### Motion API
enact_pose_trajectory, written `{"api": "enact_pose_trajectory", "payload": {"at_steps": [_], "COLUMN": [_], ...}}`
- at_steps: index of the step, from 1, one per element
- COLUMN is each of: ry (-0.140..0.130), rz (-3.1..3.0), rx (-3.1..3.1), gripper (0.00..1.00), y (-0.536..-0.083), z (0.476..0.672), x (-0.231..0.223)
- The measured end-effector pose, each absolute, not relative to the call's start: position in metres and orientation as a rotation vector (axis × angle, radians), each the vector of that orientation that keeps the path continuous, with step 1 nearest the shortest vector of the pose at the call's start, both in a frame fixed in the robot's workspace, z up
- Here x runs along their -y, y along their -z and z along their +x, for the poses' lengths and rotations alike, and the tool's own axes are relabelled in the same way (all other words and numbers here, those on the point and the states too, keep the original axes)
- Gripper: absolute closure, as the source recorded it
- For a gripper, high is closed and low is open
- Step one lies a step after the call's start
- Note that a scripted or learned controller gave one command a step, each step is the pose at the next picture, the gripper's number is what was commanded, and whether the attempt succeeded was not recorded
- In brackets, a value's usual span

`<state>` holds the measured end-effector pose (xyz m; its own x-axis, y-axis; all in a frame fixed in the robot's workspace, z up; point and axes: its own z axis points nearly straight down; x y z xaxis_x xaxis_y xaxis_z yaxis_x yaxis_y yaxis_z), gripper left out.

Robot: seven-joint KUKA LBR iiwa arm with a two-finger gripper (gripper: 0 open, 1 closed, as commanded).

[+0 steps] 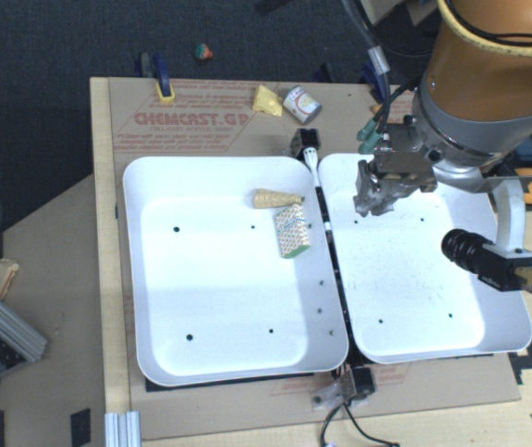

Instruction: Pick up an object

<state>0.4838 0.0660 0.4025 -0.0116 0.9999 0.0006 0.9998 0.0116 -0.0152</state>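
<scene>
In the left bin (200,343) two objects lie near the back right corner: a tan cone-shaped piece (276,198) and, just below it, a patterned green-and-white pouch (292,229). My gripper (375,203) hangs over the back left part of the right bin (433,333), to the right of both objects and across the divider from them. Nothing shows between its fingers.
On the bench behind the bins lie a yellow wedge (267,101), a small white box (302,104) and a blue-and-yellow clamp (162,78). A black cylinder on a white bracket (478,253) sticks out over the right bin. Cables run at the back right.
</scene>
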Motion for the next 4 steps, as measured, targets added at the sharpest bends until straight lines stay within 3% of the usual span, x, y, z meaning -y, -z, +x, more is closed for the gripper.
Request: {"api": "enact_pose_trajectory", "payload": {"at_steps": [1,2,3,4], "ry": [0.003,-0.016,0.005,0.018], "rz": [-2.232,-2.214,-2.226,-2.219], "rx": [2.218,2.216,2.222,2.234], "gripper": [1.00,1.00,1.00,1.00], "y": [-0.424,-0.254,-0.320,-0.417], "z": [0.480,0.537,0.509,0.499], "x": [0.000,-0.024,-0.012,-0.072]}}
